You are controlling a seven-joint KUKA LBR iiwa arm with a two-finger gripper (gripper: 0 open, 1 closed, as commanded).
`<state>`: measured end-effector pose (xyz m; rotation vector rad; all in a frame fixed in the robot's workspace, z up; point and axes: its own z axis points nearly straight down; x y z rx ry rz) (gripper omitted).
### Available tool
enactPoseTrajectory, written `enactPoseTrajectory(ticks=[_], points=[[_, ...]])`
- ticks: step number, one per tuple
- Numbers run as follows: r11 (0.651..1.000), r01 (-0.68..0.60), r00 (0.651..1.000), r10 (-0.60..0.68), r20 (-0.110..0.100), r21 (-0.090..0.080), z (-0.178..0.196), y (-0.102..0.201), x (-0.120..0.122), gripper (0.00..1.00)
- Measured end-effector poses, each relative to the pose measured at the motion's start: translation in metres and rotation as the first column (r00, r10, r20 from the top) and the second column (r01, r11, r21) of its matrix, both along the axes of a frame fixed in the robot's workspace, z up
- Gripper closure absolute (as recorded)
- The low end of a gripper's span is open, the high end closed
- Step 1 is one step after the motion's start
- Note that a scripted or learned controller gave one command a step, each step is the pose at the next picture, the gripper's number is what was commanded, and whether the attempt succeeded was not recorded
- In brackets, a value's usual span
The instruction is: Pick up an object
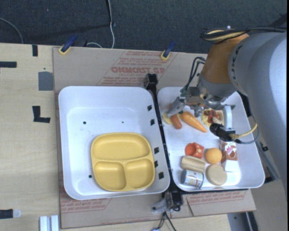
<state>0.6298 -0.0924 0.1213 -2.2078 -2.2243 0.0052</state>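
The gripper (183,106), whose grip I cannot tell, hangs over the right bin's (248,179) back-left corner, just beside a carrot (193,121), while a yellow tray (123,160) lies in the left bin (72,105).

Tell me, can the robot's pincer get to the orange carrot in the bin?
Probably yes. The pincer hangs right over the carrot in the right bin, and nothing lies on top of it. A small sausage-like piece sits close beside it and might get bumped.

Robot lab, clamped cardboard (135,69), taped bench (19,95)
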Motion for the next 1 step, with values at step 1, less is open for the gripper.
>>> enactPoseTrajectory(ticks=[1], points=[[1.000, 0.007, 1.000, -0.007, 0.007, -0.004, -0.0384, -0.0101, 0.0035, 0.00]])
